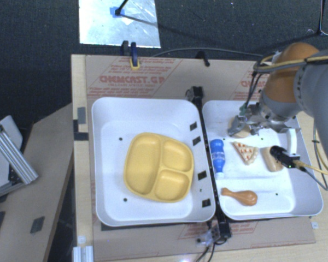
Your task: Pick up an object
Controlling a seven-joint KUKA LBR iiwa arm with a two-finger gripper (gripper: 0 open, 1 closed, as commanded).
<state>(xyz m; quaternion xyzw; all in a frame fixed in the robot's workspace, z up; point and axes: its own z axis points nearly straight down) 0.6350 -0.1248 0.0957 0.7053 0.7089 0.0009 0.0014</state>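
In the right bin [306, 201] lie a blue bottle [216, 155] by the left wall, a pizza slice [245, 151] in the middle, a brown chicken drumstick [241, 196] near the front, and a tan bread-like piece [271, 161] at the right, partly hidden by robot hardware. My gripper [244, 129] hangs low over the back part of this bin, just behind the pizza slice. It is open and holds nothing.
The left bin [109, 124] holds a yellow divided plate [158, 167]. A black clamp strip [203, 146] runs between the two bins. The arm [295, 86] comes in from the right over the right bin's back corner.
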